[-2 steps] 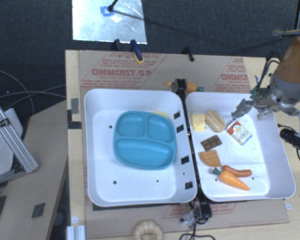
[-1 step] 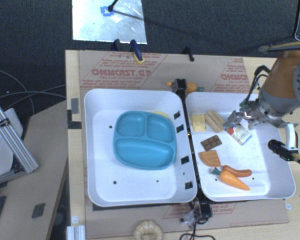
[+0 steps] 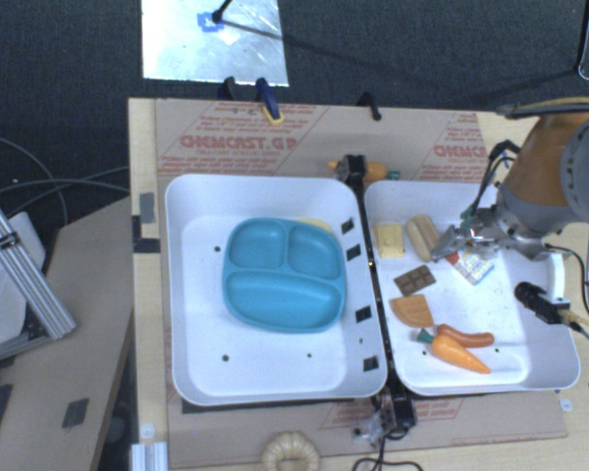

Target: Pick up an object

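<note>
Gripper (image 3: 455, 243) sat low over the right bin (image 3: 562, 363), in its back half, at the end of the grey arm (image 3: 569, 180) reaching in from the right. We couldn't tell whether it was spread or closed; the tip was too small and cluttered to read. We saw nothing clearly pinched in it.

Nearest candidates: tan cylinder (image 3: 422, 235), just left of the gripper, tilted, lying on the bin floor. Clear packet (image 3: 476, 268) with a red mark, just below the gripper; contact with either we couldn't confirm.

Rest of the right bin, as we logged it:
- pale yellow block (image 3: 389, 240), beside the tan cylinder, close to the left wall
- brown square (image 3: 414, 281), in front of the block, apart from it
- orange wedge (image 3: 412, 311), just in front of the brown square
- carrots (image 3: 461, 353), two orange pieces with a green end, lying across each other near the front wall

Left bin (image 3: 177, 292): blue divided plate (image 3: 285, 273) in the middle, lying flat. A yellowish piece (image 3: 318, 226) peeked out from behind its far right edge; we couldn't identify it.

Both bins rested on a printed cardboard sheet (image 3: 226, 140). A foil sheet (image 3: 214, 27) lay on the dark floor behind the bench.
</note>
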`<state>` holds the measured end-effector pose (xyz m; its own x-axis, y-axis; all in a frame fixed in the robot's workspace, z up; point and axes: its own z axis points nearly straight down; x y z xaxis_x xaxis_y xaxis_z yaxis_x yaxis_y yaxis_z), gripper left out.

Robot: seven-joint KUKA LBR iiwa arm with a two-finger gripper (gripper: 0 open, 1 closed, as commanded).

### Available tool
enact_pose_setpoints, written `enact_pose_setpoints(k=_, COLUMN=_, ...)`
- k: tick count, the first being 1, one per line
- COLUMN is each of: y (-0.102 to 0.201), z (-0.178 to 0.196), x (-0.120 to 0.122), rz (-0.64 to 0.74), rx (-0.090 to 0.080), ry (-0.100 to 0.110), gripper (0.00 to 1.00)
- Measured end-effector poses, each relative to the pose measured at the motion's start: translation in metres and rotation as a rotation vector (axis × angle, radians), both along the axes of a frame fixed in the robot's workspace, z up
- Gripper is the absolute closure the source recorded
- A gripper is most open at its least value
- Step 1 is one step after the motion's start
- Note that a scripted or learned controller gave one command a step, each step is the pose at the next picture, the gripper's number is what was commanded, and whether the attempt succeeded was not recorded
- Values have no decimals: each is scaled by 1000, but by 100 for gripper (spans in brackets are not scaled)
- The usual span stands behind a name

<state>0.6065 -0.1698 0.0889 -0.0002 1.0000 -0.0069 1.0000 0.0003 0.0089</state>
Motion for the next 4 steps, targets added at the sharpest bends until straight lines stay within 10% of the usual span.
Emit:
enact_pose_setpoints(k=1, y=-2, z=15, x=3, rz=0, rx=-5, ry=-13, gripper=100)
enact_pose_setpoints(k=3, y=6, z=132, x=8, rz=6, rx=5, ry=0, gripper=100)
enact_pose_setpoints(k=4, y=63, z=129, x=-16, rz=9, rx=9, ry=9, gripper=100)
